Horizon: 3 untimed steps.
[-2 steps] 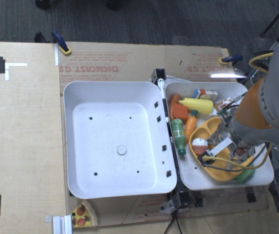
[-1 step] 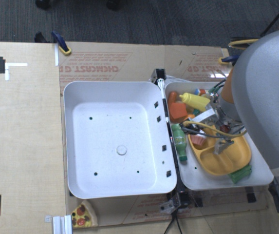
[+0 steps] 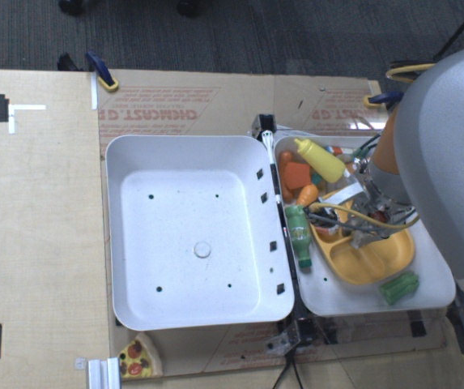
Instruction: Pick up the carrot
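1. Worktop (image 3: 37, 217): carries two shallow white bins side by side. The left bin (image 3: 191, 225) holds nothing but a small round disc (image 3: 202, 250) near its middle; all the objects sit crowded in the right bin (image 3: 434, 286).
2. Task item: the carrot (image 3: 306, 194) — an orange piece, judged to be it — lies in the upper left of the right bin, just below the yellow bottle (image 3: 319, 159) and just above the green bottle (image 3: 298, 233). An orange-red block (image 3: 295, 173) touches it on the far side.
3. End effector (image 3: 361, 217): low inside the right bin, over the rim of the yellow bowl (image 3: 369, 259), beside the carrot rather than on it. Whether it is open or closed cannot be told (cabling and clutter mask the tip).
4. Judgement: nothing is seen gripped — the carrot rests among its neighbours, so the pick is not yet made.
5. Risk: tight packing leaves little room to close around the carrot alone.
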{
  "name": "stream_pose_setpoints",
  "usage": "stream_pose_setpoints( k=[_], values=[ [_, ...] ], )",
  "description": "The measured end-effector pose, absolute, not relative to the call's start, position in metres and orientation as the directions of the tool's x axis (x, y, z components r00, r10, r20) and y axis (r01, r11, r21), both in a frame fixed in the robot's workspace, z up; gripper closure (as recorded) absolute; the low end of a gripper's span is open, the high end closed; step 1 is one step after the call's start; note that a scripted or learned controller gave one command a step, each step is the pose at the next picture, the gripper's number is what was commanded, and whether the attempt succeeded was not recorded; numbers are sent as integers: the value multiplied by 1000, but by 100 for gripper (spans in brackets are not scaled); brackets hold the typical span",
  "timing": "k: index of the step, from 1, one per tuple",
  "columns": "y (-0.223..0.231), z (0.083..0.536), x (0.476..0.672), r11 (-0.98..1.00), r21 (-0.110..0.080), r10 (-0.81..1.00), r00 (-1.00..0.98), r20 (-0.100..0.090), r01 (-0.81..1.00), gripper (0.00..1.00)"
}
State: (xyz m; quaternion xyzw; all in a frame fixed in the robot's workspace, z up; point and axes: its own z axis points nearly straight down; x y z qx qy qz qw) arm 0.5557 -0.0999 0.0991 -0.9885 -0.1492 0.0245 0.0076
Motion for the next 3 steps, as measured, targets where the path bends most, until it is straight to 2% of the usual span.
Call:
stream_pose_setpoints(
  k=[1, 2, 3],
  values=[
    [-100, 99, 559, -955, -16, 297, 954, -38, 296, 0],
    [-96, 91, 510, -980, -2, 197, 980, -4, 197, 0],
    [-96, 102, 514, -980, 0, 199, 980, 4, 199, 100]
  ],
)
